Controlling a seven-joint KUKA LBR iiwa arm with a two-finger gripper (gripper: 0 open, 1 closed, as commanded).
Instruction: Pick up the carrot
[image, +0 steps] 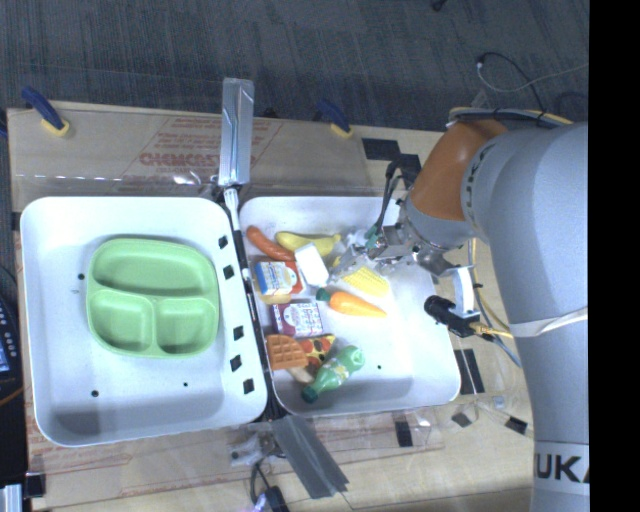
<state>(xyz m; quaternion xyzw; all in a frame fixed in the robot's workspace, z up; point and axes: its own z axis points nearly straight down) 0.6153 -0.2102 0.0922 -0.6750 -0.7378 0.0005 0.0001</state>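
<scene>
The carrot (354, 304) is orange with a green stub at its left end. It lies flat near the middle of the right bin (425, 362), pointing right. My gripper (358, 254) hangs just above and behind it, over a yellow wedge (369, 282) that touches the carrot's upper side. The grey arm with its orange band (445, 185) reaches in from the right. Nothing can be seen held in the gripper.
The right bin also holds a banana (303, 241), a red sausage (268, 243), a white block (311, 266), a small box (276, 281), a purple packet (301, 319), a waffle (284, 352) and a green bottle (334, 371). A green divided plate (153, 296) sits in the left bin (50, 400).
</scene>
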